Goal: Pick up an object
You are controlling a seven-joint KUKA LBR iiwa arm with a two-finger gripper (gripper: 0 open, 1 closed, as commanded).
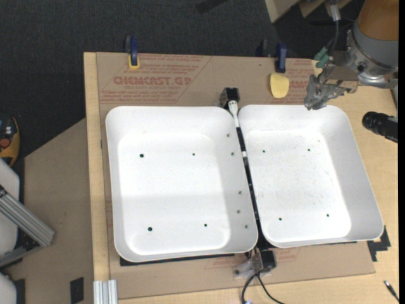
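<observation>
My gripper [314, 99] hangs over the far edge of the right bin [354, 170], near its back right corner, below the grey wrist and the orange band. A small pale yellow object [279, 85] lies on the brown board just behind the right bin, a little to the left of the gripper and apart from it. I see nothing held at the gripper's tip.
The left bin [126, 170] sits beside the right one, with a black divider strip [243, 163] between them. Blue clamps [132, 49] [281, 56] pin the board's far edge. A black cylinder [380, 125] juts in at the right.
</observation>
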